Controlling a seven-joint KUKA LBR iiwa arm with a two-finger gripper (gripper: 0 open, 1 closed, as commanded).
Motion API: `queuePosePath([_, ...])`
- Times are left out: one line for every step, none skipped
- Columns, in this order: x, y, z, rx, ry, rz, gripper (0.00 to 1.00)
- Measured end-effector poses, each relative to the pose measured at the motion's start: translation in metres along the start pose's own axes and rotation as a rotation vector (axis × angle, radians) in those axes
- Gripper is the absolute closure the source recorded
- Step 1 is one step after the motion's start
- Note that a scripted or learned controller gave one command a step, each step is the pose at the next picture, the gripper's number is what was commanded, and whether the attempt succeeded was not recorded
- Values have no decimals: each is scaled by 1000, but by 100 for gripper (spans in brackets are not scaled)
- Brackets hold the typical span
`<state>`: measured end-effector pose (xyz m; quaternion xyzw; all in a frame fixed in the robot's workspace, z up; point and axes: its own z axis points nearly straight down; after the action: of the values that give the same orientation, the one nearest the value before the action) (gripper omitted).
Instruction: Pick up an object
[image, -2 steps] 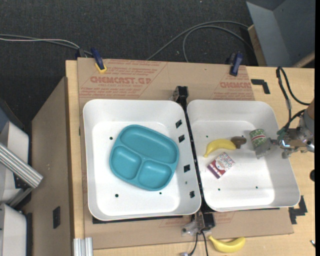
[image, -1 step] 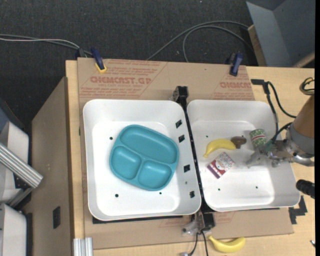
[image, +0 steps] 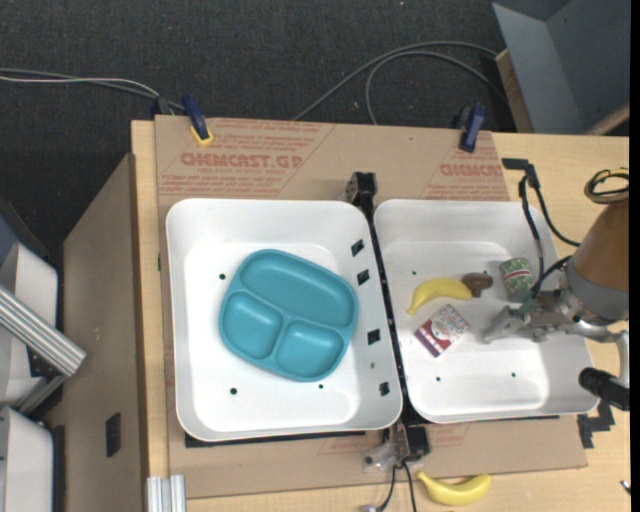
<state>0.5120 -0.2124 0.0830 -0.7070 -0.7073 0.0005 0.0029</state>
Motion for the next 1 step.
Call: queuePosePath([0, 1, -13, -5, -1, 0, 100])
